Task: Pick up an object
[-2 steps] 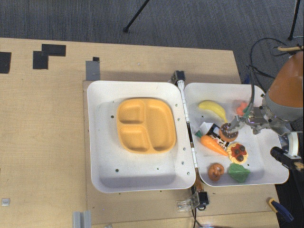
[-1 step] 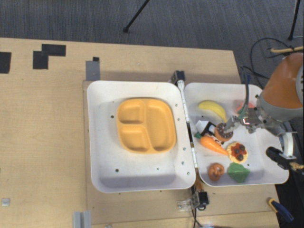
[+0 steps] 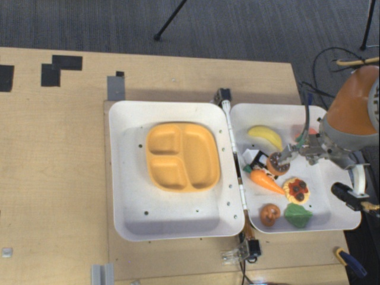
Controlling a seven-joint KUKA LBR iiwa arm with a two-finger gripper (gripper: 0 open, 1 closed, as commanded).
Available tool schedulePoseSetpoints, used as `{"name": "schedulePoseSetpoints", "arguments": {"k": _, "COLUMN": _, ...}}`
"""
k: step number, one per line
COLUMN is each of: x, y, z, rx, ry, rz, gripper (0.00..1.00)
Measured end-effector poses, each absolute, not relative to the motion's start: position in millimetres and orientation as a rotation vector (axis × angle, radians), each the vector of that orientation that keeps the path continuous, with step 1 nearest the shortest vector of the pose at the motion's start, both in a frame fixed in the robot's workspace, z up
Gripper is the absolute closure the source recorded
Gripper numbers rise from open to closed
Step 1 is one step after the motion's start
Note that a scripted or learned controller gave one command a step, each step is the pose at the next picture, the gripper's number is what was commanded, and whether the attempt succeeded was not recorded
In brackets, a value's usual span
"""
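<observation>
The right bin (image 3: pixel 332 221) holds several toy foods. A yellow banana (image 3: pixel 265 137) lies at the back, and an orange carrot (image 3: pixel 267 182) lies in the middle. Toward the front sit a small pizza-like piece (image 3: pixel 296 189), a brown round fruit (image 3: pixel 269 214) and a green piece (image 3: pixel 298 215). A small black and white object (image 3: pixel 254 158) rests near the divider. My gripper (image 3: pixel 278 162) is low in this bin, just above the carrot's thick end and right of the black and white object. Something small and brownish shows at its tip.
The left bin (image 3: pixel 133 212) holds a yellow divided plate (image 3: pixel 181 156). The arm's orange band (image 3: pixel 353 103) and grey wrist (image 3: pixel 338 147) hang over the right bin's back right part. Black tape marks (image 3: pixel 59 70) lie on the wooden bench at the far left.
</observation>
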State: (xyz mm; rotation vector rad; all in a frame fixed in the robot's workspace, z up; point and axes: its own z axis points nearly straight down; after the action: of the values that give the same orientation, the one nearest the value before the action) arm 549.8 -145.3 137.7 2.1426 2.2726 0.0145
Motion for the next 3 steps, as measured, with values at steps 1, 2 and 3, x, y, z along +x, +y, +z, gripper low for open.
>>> {"name": "schedulePoseSetpoints", "arguments": {"k": 1, "x": 564.2, "y": -142.3, "z": 135.8, "rx": 2.002, "ry": 2.386, "rz": 0.024, "gripper": 0.00}}
{"name": "schedulePoseSetpoints", "arguments": {"k": 2, "x": 569.9, "y": -139.5, "z": 134.0, "rx": 1.968, "ry": 2.414, "rz": 0.025, "gripper": 0.00}}
{"name": "schedulePoseSetpoints", "arguments": {"k": 3, "x": 569.7, "y": -139.5, "z": 133.5, "rx": 1.959, "ry": 2.421, "rz": 0.024, "gripper": 0.00}}
